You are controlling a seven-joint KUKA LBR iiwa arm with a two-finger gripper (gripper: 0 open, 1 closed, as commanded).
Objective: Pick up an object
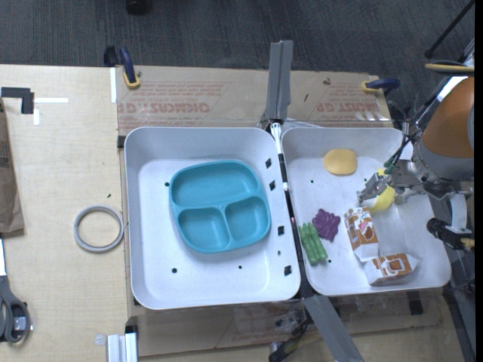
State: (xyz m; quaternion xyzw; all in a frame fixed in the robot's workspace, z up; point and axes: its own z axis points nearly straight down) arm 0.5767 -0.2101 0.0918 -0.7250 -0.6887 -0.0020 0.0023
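Small yellow object (384, 199), perhaps banana, at pincer (375, 190).

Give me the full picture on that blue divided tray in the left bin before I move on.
The blue tray looks like smooth turquoise plastic, with rounded corners and three compartments: one long section along the far side and two smaller ones nearer the camera. It lies flat, right side up, slightly rotated, near the middle of the left bin. Nothing sits in it or touches it apart from the bin floor.

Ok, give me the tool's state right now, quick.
Tool: low in the right bin, at a yellow object; open or closed, and whether it grips the object, cannot be told.
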